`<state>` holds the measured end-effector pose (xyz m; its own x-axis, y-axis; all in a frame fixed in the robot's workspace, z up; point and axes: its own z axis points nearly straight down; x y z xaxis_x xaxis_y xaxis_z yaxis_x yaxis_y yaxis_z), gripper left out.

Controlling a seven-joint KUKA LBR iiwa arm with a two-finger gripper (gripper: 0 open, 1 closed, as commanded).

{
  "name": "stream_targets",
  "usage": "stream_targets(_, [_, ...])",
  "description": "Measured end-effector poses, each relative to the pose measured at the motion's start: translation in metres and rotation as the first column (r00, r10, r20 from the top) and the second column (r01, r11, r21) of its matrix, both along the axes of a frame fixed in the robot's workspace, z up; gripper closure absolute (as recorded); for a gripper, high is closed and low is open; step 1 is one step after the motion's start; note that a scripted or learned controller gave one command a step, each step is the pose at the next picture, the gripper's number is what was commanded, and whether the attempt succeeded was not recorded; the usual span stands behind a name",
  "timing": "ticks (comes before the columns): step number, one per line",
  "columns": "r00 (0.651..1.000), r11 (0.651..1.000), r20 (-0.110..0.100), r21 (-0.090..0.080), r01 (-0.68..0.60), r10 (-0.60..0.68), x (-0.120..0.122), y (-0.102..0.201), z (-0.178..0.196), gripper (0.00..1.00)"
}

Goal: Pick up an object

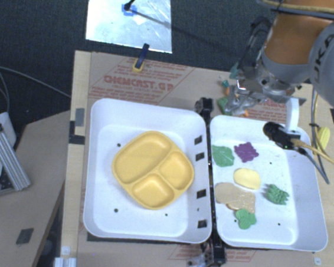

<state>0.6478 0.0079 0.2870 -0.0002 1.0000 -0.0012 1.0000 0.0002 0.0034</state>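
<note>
Red lettering on the cardboard sheet (138, 83) behind the bins looks like "CHEMCAST", the rest too blurred to read. The gripper (239, 103) hangs over the right bin's (305, 233) far left corner. In that bin sit a purple piece (246, 150), a green leaf (223, 156), a yellow oval (247, 178) lying crosswise, and a tan slab (235, 196). A yellow divided plate (152, 169) sits askew in the left bin (102, 153).
</note>
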Motion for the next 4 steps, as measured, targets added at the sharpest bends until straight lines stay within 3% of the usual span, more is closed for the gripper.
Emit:
stream_targets(1, [1.0,1.0,-0.003,0.005,-0.012,0.012,0.009,0.09,-0.03,1.0])
stream_targets(2, [1.0,1.0,-0.003,0.009,-0.018,0.018,-0.008,0.238,-0.043,1.0])
stream_targets(3, [1.0,1.0,0.004,0.0,0.006,-0.006,0.017,0.147,0.005,1.0])
stream_targets(4, [1.0,1.0,-0.004,0.003,-0.009,0.009,0.01,0.231,-0.07,1.0])
